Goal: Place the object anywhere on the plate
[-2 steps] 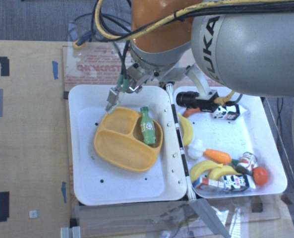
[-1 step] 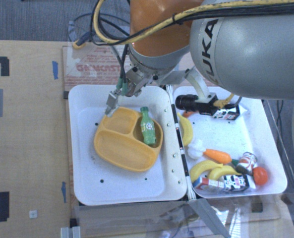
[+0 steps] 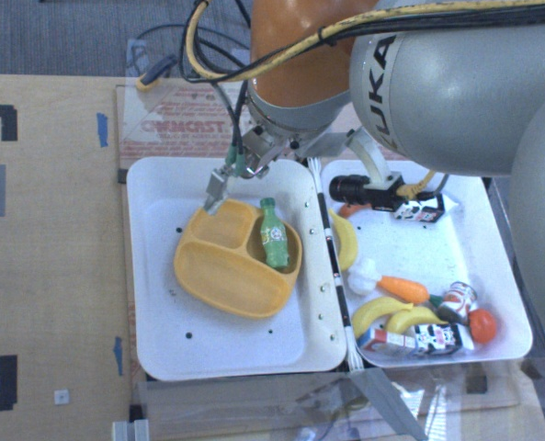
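Observation:
A yellow divided plate (image 3: 231, 278) lies in the left bin (image 3: 153, 246). A green bottle (image 3: 272, 234) with a pale label lies in the plate's upper right compartment, its cap pointing to the back. My gripper (image 3: 219, 189) hangs low over the plate's back left rim, to the left of the bottle and apart from it. Nothing shows in its grasp.
The right bin (image 3: 493, 246) holds bananas (image 3: 396, 316), a carrot (image 3: 403, 288), a red tomato (image 3: 482, 325), a black-and-white carton (image 3: 417, 340), another small carton (image 3: 417, 211) and a single banana (image 3: 344, 243) by the divider. The big grey arm covers the back right.

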